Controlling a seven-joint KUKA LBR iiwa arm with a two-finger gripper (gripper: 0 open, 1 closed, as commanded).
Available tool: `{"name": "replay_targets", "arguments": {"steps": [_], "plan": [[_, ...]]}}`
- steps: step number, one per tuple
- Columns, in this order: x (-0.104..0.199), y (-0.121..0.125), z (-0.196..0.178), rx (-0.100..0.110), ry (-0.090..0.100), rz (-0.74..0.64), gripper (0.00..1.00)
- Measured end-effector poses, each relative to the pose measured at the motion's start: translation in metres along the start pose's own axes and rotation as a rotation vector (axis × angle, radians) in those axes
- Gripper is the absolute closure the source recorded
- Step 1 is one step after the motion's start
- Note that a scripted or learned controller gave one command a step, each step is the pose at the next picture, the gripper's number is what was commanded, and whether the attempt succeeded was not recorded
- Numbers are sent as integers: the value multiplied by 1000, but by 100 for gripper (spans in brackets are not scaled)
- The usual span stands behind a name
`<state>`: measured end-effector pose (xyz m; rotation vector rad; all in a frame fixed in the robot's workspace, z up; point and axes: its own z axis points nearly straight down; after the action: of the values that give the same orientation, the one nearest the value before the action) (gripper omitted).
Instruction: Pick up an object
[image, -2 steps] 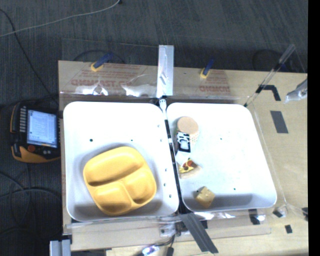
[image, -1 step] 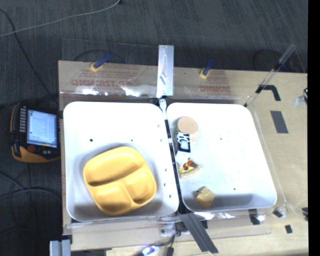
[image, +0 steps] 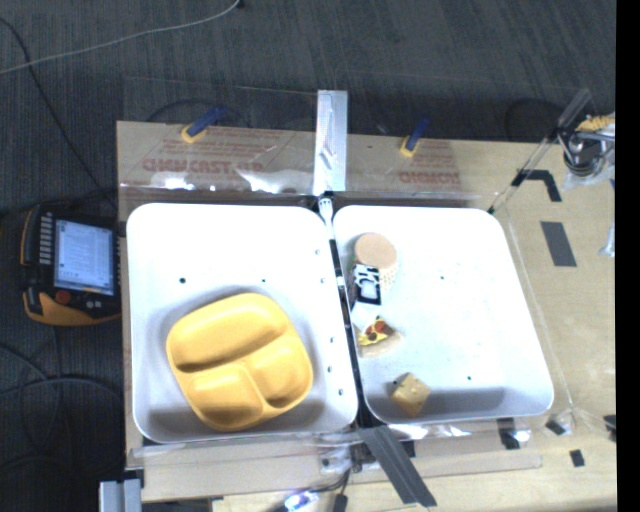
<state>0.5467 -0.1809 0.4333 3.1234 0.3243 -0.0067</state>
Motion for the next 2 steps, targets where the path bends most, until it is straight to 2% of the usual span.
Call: {"name": "replay_targets", "arguments": {"steps": [1,2], "plan": [[8,-79,62,2,-1,-4,0],[-13,42,-1,-1,1,0,0]]}}
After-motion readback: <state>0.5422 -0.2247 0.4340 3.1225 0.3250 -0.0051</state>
